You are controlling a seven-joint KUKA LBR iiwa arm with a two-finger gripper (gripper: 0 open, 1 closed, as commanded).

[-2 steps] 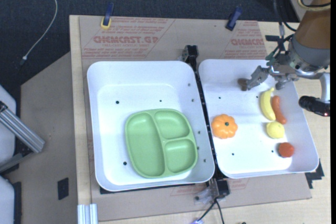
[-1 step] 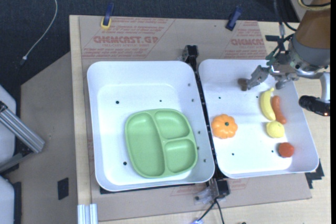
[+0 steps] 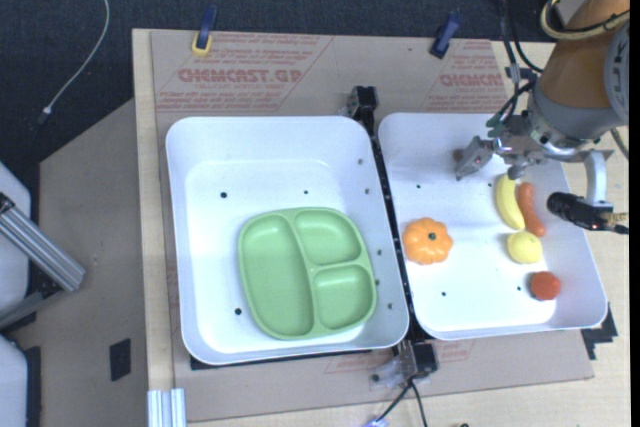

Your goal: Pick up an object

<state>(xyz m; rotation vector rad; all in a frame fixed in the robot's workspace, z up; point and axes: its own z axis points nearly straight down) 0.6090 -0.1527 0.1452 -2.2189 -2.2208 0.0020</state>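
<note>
Two shallow white bins sit side by side on the table (image 3: 160, 215), which is covered by a brown sheet printed with red lettering. The left bin (image 3: 200, 165) holds a pale green divided plate (image 3: 305, 270) with three compartments, lying toward the bin's near edge and slightly right of its middle.

The right bin (image 3: 440, 310) carries the small food-shaped objects. An orange pumpkin (image 3: 427, 241) rests close to the bin's left wall, about midway along it. A yellow banana (image 3: 510, 203) lies farther right, running roughly from far to near, with an orange-red carrot (image 3: 530, 209) just beside it on its right, the two apparently touching. Nearer the front edge sits a yellow lemon (image 3: 525, 246), just below the banana's near end, and beyond it, near the bin's front right corner, a red tomato (image 3: 544, 286).

The grey arm with its orange band reaches in over the far right corner of the table. The gripper (image 3: 487, 155) hangs above the far part of the right bin, just beyond the banana's far end, its fingers (image 3: 468, 158) spread apart with nothing between them. No object touches it.
</note>
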